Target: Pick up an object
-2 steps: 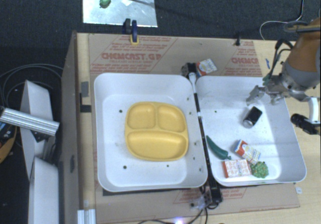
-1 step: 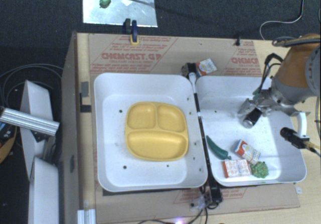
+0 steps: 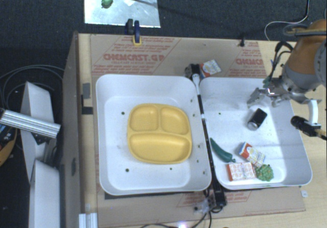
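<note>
My gripper (image 3: pixel 267 95) hangs over the back right part of the right bin (image 3: pixel 291 135), on the grey arm with its orange band (image 3: pixel 308 48). Nothing shows in its grasp. A small black cylinder (image 3: pixel 257 118) lies on the bin floor just below and slightly left of it, apart from it. Toward the bin's front lie a green pepper-like piece (image 3: pixel 221 150), a small red and white carton (image 3: pixel 249 152), a flat red and white box (image 3: pixel 241 171) and a green broccoli-like toy (image 3: pixel 265 172).
The left bin (image 3: pixel 110 135) holds a yellow divided plate (image 3: pixel 159 133). A small packet (image 3: pixel 210 67) lies on the cardboard behind the bins. A black clamp part (image 3: pixel 305 124) juts over the right bin's right rim.
</note>
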Action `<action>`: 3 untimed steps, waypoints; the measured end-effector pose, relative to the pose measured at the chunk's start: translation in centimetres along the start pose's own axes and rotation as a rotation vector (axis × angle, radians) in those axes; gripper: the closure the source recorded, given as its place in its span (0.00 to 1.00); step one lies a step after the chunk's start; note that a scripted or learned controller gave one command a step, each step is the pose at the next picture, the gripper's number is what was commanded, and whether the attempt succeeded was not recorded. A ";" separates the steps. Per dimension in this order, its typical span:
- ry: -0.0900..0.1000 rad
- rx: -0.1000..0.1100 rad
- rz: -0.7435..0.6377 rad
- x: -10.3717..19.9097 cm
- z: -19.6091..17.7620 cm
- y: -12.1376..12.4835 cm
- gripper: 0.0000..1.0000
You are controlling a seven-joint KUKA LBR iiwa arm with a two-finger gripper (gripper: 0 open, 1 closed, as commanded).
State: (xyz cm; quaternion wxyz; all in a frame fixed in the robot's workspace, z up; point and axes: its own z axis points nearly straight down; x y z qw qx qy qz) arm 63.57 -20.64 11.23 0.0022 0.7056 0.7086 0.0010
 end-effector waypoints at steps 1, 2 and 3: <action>0.001 0.004 0.003 1.1 2.8 -3.2 0.00; 0.000 0.000 0.001 1.0 1.7 -3.1 1.00; 0.002 0.001 0.000 7.0 2.8 3.4 1.00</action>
